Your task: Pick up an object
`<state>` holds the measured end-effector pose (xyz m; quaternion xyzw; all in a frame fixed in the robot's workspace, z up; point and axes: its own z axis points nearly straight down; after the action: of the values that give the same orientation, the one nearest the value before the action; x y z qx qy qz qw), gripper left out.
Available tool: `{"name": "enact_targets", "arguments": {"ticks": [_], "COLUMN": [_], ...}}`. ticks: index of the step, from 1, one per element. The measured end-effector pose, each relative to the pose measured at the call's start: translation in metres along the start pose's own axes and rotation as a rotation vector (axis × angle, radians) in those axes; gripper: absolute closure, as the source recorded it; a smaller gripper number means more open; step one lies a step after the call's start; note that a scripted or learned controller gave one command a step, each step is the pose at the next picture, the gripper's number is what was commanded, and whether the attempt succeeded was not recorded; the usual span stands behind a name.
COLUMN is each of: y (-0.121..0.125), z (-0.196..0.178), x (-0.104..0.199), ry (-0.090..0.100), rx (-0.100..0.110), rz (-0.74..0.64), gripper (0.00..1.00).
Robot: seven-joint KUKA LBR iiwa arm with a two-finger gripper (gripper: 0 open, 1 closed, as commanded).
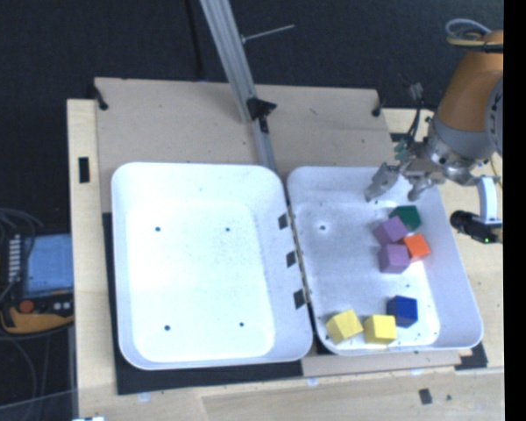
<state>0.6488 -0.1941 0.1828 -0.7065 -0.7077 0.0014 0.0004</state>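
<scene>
Gripper hanging over the right bin, nothing in it

The grey arm's two-finger gripper [401, 181] sat above the back of the right white plastic bin [333, 261], fingers spread apart and empty. Just below it was a small green cube [407, 216], touching a purple cube [390, 230] and an orange cube [417, 247], with a second purple cube [393, 257] beside them (a tight little cluster). A blue cube [403, 310] and two yellow cubes [344, 325] [380, 327] lay near the front edge.

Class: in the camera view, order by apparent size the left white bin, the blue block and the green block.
1. left white bin
2. blue block
3. green block, though the two blocks look nearly alike.
</scene>
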Motion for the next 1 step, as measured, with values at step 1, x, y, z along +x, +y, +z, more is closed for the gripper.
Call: {"name": "enact_targets", "arguments": {"ticks": [1], "y": [0.0085], "z": [0.0507], "x": [-0.0086], "ry": [-0.003], "rx": [-0.008], "rz": [0.0], "gripper": [0.0]}}
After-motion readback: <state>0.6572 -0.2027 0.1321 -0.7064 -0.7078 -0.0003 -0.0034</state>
